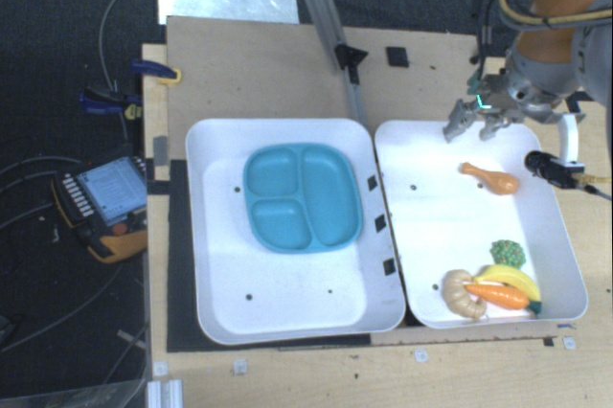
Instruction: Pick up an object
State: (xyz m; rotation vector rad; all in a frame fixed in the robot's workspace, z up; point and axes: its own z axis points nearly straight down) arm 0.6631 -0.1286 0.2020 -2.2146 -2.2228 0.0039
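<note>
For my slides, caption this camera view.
Open gripper above right bin, chicken leg nearby; blue plate in left bin.

Bright even overhead light, soft shadows, slight blur, perhaps compression

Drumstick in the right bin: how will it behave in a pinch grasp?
The drumstick looks like moulded toy plastic, so probably stiff and light. Its rounded, tapering shape may squirt from the fingers or roll if nudged. It lies alone on the bin floor, so nothing should snag.

Tan bench (268,71), 2 white bins (220,301) side by side
</note>
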